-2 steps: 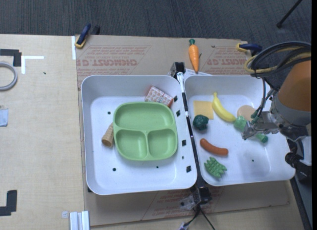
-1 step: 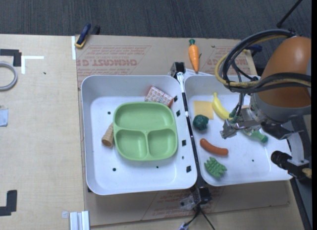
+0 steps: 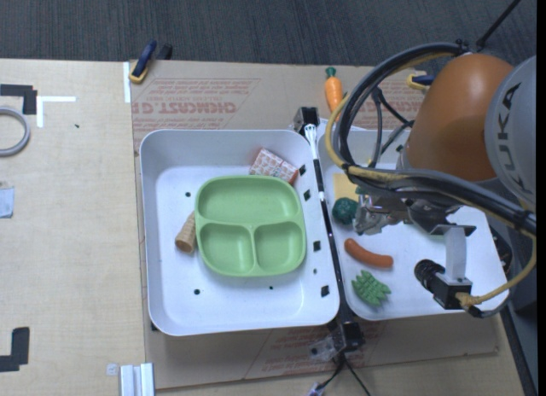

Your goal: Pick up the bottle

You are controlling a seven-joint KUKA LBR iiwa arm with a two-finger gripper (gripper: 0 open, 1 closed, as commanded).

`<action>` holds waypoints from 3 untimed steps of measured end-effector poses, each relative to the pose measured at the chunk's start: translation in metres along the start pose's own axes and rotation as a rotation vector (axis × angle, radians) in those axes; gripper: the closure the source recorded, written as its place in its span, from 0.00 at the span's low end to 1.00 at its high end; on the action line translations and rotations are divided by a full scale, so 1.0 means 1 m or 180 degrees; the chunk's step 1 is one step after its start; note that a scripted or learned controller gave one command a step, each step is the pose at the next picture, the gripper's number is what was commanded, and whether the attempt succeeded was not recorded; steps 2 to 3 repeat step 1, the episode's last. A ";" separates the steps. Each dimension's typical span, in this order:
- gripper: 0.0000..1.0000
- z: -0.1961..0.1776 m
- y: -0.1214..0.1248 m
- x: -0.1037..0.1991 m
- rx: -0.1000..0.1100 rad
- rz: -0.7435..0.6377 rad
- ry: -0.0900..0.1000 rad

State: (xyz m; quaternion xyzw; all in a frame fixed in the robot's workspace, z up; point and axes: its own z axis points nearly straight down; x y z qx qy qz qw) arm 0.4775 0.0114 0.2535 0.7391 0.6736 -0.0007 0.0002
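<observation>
The arm (image 3: pixel 465 121) reached in from the right and hung over the right bin (image 3: pixel 401 305), its cables looping across the far half of that bin. The gripper (image 3: pixel 372 215) sat low over the bin's left part, just right of a small dark green ball (image 3: pixel 344 209). Cables and wrist hardware crowded it, so I could not tell whether its jaws were wide, narrow or closed on anything.

The bottle (image 3: pixel 341 186) was hard to make out. The likeliest candidate was a pale yellow shape near the far left side of the right bin, just beyond the ball and largely covered by the cables. I cannot be sure that was it. Nearer in the same bin lay a sausage (image 3: pixel 368 254) and a green leafy toy (image 3: pixel 371 288).

The left bin (image 3: pixel 162 215) held a green divided plate (image 3: pixel 252 225), a patterned card (image 3: pixel 275 164) at the plate's far edge, and a tan cone (image 3: pixel 186 234) at its left.

If the yellow shape was the bottle, it was probably a light, hollow plastic toy. It would be stiff enough to pinch, but smooth and apt to roll or slip. A hold across the middle of its body, square to its length, seemed safest. The bin wall and the ball close by left little room for error.
</observation>
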 end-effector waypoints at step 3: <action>1.00 0.037 -0.010 0.102 0.0007 0.0046 -0.0002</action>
